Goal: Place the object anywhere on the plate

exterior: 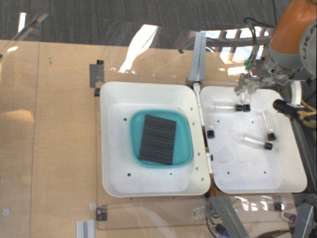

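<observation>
Camera view: a wooden counter (49,133) bears two white bins; the left bin (148,182) holds a teal plate (185,143) with a dark ribbed block (157,139) lying flat on it. At two o'clock the gripper (246,89) hovers; its state cannot be told. No writing is legible.

We found the teal plate (186,138) in the left bin (114,108) largely covered by a dark ribbed block (158,139), its rim bare. Clear tubes (257,142) littered the right bin (292,175), its near half open.
</observation>
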Action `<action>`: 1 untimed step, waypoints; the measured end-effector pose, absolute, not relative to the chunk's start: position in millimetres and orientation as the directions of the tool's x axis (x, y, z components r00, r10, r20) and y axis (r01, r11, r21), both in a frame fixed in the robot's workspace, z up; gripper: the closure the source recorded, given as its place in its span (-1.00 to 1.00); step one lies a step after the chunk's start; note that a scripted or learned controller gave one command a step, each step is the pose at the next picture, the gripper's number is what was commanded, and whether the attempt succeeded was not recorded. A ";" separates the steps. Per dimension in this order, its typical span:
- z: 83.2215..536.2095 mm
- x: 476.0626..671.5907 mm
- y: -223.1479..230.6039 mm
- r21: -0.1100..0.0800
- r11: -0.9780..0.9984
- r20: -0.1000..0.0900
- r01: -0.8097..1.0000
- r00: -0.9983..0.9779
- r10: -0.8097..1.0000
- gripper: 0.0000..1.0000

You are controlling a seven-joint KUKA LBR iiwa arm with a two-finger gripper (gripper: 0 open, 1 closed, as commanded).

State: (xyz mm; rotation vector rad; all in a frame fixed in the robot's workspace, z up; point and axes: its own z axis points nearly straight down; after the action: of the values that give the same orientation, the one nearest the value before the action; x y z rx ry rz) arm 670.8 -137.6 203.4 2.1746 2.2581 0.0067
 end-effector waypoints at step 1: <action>164.9 592.1 -85.9 0.004 0.194 0.000 0.981 -0.194 0.981 1.00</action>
State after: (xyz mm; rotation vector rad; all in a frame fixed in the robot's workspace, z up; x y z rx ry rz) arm 592.1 -85.9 164.9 1.9925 2.4248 0.0048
